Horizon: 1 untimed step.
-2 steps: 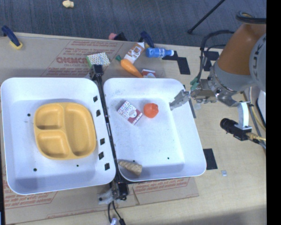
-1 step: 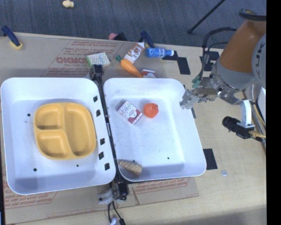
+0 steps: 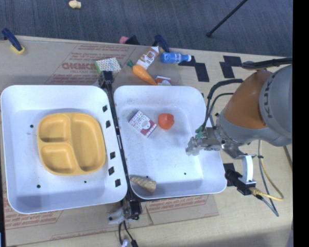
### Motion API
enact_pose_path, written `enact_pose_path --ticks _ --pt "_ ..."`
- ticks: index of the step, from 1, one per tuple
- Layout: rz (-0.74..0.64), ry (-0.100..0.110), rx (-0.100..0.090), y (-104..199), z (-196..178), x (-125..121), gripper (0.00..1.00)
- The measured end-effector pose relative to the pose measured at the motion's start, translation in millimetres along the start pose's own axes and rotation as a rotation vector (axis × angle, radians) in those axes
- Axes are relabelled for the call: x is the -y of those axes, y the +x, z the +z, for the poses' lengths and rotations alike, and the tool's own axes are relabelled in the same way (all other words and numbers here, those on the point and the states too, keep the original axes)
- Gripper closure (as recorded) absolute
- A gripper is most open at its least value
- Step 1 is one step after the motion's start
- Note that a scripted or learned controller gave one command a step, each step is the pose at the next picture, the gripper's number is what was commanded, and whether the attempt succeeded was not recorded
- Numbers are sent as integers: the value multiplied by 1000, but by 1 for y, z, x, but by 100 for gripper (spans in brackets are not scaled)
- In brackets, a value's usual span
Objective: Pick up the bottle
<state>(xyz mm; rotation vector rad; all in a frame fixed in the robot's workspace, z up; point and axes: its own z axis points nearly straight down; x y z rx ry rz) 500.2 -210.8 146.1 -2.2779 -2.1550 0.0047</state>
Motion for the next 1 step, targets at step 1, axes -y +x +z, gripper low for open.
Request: enact_pose_path --ticks 1 --pt "-218 -4 1 5 -42 24 100"
